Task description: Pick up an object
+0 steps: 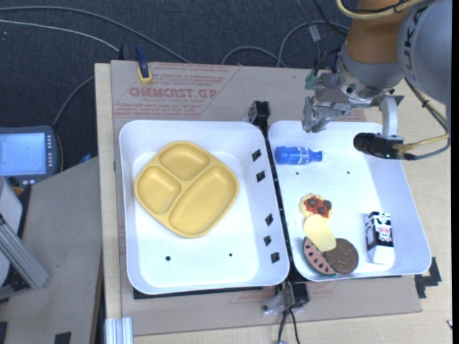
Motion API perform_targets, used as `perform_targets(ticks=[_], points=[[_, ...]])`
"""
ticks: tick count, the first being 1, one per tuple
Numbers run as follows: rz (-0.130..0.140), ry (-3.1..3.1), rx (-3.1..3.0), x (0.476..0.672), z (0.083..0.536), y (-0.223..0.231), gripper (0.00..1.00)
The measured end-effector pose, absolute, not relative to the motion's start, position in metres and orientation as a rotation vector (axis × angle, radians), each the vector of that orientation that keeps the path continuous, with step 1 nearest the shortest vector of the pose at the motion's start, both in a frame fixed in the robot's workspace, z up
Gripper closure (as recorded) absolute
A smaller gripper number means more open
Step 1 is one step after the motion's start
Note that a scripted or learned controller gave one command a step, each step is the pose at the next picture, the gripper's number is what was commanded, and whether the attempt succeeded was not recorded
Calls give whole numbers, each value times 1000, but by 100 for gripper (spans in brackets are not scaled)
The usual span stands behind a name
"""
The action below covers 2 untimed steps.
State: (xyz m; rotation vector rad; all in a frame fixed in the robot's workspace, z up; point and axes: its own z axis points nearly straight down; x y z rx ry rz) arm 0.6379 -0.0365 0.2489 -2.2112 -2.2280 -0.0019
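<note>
Camera view: a blue bottle (297, 155) is seen lying on its side near the far end of the right bin (412, 213), its long axis running left to right, roughly parallel to that bin's far rim, with the cap end towards the right. It is judged the most likely thing to be picked, being nearest the gripper (315, 122). The gripper is seen above the bin's far rim, a little beyond the bottle and slightly to its right, clear of it and with nothing between its fingers; whether those fingers are spread or closed cannot be told from this angle.

The coming move is judged to turn on a short travel towards the near side and a little left, followed by a descent, with the fingers set across the bottle's short width.

Open floor is left on the bottle's near side and to its right. The divider (271, 192) between the two bins lies just beside the bottle's left end, so little room is offered there.

At the near end of the same bin, well apart from the bottle, a cluster of toy food pieces (324, 239) and a small carton (379, 238) are found. A yellow divided tray (188, 188) is held in the left bin (136, 249).
</note>
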Motion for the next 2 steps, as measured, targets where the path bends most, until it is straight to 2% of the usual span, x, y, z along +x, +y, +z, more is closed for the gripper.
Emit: perform_targets(ticks=[1,2], points=[[1,-2225,-2210,640,232,23,100],[-2,-2227,-2214,652,218,71,100]])
